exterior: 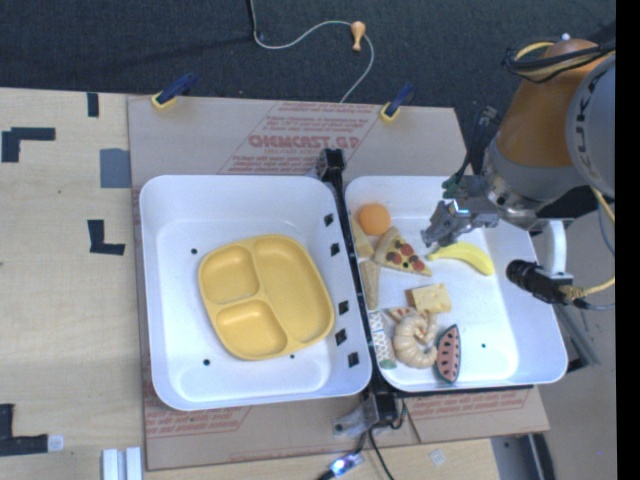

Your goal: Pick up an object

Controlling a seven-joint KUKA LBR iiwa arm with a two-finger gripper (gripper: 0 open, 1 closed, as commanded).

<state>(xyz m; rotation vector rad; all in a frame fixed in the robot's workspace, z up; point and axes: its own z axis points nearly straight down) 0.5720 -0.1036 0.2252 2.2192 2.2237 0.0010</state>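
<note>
Task status: no object is lifted yet. All items lie in the right bin (520, 353). The hand (443, 226) hangs low over the far part of this bin, just left of the banana (466, 258) and just right of the pizza slice (401, 255). Nothing is visible between its fingers; whether they stand wide or narrow cannot be told from this view. The approach appears under way; the closing and the lift remain.

Surroundings: an orange ball (374, 218) lies left of the hand. Nearer in the bin lie a cheese wedge (430, 298), a croissant (413, 336) and a watermelon slice (447, 354). The left bin (170, 298) holds a yellow divided tray (265, 295).

Obstructions: the pizza slice and banana flank the hand closely, so a descent may nudge either one.
</note>
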